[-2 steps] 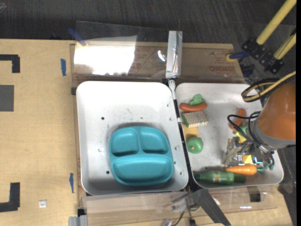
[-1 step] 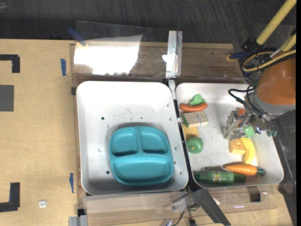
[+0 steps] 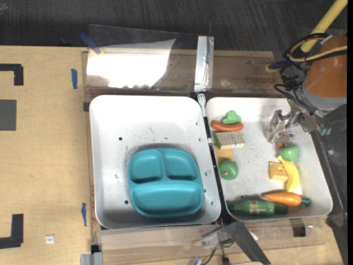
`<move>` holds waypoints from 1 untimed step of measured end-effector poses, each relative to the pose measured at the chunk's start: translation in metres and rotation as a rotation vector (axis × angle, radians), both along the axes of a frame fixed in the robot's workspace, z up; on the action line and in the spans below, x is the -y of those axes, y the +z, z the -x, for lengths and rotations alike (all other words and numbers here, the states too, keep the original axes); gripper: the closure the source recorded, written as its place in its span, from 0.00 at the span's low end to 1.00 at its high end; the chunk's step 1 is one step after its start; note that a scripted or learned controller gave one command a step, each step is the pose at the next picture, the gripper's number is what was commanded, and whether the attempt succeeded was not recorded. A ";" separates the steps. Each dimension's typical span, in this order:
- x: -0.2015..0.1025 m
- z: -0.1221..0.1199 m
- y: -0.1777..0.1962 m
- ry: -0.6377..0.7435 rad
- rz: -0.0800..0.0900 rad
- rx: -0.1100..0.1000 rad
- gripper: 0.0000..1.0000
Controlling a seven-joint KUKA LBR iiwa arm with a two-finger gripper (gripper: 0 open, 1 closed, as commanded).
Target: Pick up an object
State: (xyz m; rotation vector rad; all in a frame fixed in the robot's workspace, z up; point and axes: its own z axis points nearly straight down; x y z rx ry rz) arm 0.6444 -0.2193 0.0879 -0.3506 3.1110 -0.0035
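My gripper [image 3: 280, 130] hangs low over the right bin [image 3: 251, 106] near its far right side, below the arm's orange band [image 3: 326, 76]. Just in front of it lies a small green round toy [image 3: 290, 152] with a red bit at its top. A yellow banana [image 3: 292, 174] and a yellow cheese wedge [image 3: 277, 170] lie nearer the front. An orange carrot [image 3: 283, 199] and a green bottle [image 3: 255, 207] rest along the front wall. To the left sit a green apple [image 3: 228, 170], a yellow block [image 3: 223, 153], a speckled box [image 3: 229, 141] and a red sausage with a green piece [image 3: 229, 123].
The left bin [image 3: 110, 120] holds a teal divided tray [image 3: 164, 181] near its front. A clear plastic sheet [image 3: 132, 65] and a silver strip [image 3: 203, 62] lie behind the bins. Yellow and black cables [image 3: 309, 43] hang by the arm at the upper right.
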 end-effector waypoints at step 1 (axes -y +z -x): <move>0.001 0.058 0.001 -0.166 -0.004 -0.003 0.00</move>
